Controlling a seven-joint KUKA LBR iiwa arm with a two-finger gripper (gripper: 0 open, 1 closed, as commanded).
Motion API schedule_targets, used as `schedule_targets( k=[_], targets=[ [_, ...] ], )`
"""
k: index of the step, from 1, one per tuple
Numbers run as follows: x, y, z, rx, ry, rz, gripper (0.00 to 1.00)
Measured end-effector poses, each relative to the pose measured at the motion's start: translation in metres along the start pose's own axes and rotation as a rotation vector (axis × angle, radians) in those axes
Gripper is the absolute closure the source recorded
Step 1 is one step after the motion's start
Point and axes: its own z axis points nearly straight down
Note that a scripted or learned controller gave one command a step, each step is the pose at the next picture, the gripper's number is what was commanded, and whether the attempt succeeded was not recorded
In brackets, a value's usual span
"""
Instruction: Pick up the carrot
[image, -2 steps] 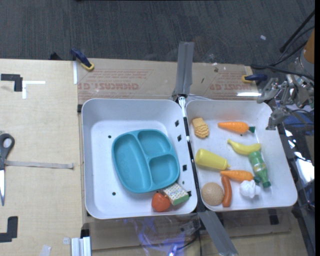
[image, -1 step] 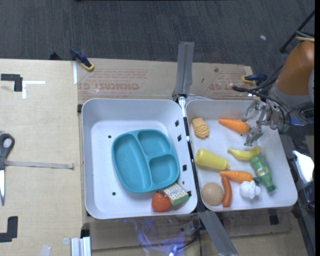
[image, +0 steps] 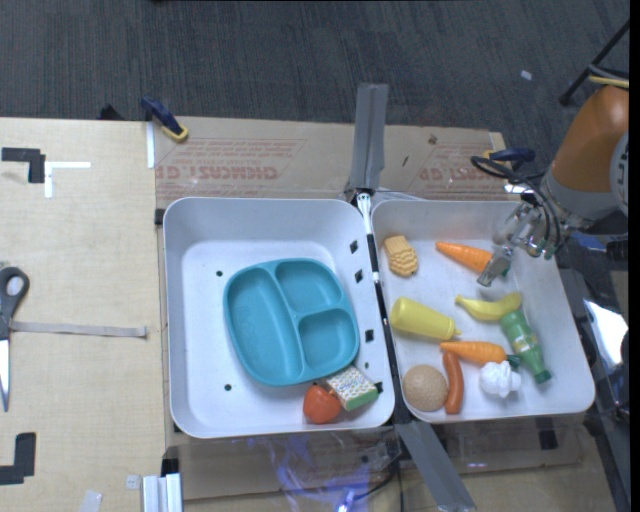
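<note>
An orange carrot (image: 462, 255) lies in the upper part of the right bin (image: 575, 395), pointing left. My gripper (image: 494, 268) hangs just over the carrot's right, thick end, low in the bin, reaching in from the right. Whether it touches the carrot is unclear. A second orange carrot (image: 476, 351) lies lower in the same bin, between a yellow bottle (image: 422, 320) and a green bottle (image: 526, 346).
The right bin also holds a corn cob (image: 401, 256), a banana (image: 490, 305), a red sausage (image: 453, 384), a tan ball (image: 425, 387) and a white item (image: 498, 378). In the left bin (image: 175, 300) sit a blue divided plate (image: 291, 320), a tomato (image: 321, 404) and a small box (image: 352, 387).
</note>
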Motion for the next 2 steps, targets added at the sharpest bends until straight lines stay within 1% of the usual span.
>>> schedule_targets(
  k=[1,2],
  targets=[
    [0.055,0.053,0.000,0.000,0.001,-0.067,0.00],
    [0.054,0.054,-0.011,-0.001,-0.006,-0.071,1.00]
  ],
)
